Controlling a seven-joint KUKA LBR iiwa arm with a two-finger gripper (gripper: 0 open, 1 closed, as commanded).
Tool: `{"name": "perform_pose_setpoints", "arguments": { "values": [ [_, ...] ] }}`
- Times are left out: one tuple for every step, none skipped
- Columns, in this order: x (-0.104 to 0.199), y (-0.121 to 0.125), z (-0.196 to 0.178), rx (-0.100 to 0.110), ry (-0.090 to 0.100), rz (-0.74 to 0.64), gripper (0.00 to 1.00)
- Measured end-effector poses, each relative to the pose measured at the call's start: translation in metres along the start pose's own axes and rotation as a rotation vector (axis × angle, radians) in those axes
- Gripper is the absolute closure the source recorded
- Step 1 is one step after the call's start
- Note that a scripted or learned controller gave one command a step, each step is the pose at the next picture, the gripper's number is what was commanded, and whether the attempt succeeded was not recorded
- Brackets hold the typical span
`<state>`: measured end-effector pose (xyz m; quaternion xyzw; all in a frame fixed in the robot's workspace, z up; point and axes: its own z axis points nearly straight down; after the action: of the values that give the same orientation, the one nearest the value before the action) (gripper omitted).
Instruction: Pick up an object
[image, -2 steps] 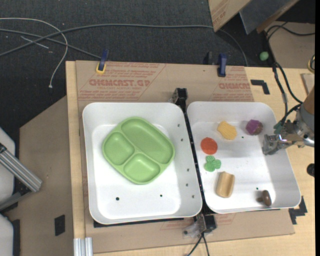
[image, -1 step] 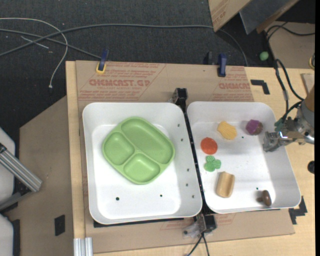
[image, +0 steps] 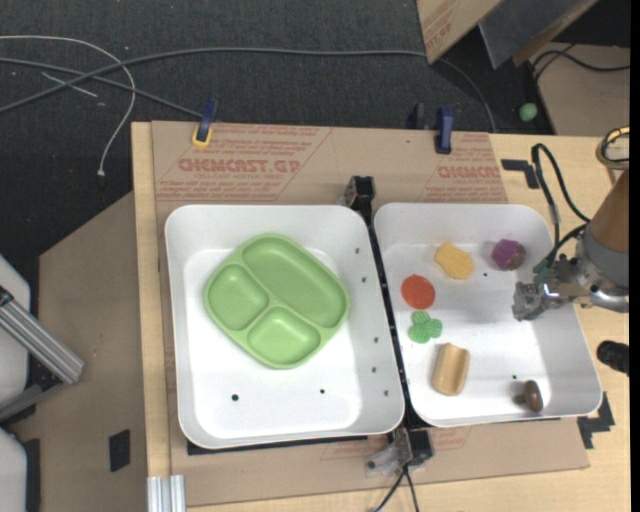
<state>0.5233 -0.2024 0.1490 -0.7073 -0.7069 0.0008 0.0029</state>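
The end effector (image: 527, 300) is seen over the right bin (image: 560, 370), at its right side; whether it is apart or together cannot be told. Left of it lie a yellow piece (image: 454, 261), red disc (image: 418, 291), green toy (image: 425, 327) and, possibly, a bread roll (image: 450, 368).

Green three-compartment plate (image: 277, 300) well left of pincer (image: 525, 300), lying in left white bin (image: 200, 400). Left blue clamp (image: 206, 122) far up-left of pincer; right blue clamp (image: 444, 130) beyond pincer, slightly left. Both grip printed cardboard sheet (image: 250, 165). Grey cables (image: 100, 75) on dark floor, farthest up-left. Metal rail (image: 35, 340) far left.
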Motion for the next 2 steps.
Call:
{"name": "perform_pose_setpoints", "arguments": {
  "values": [
    [-0.006,-0.004,0.045,0.001,0.0,0.0,0.0],
    [-0.005,-0.004,0.065,-0.001,0.0,0.0,0.0]
  ]
}}
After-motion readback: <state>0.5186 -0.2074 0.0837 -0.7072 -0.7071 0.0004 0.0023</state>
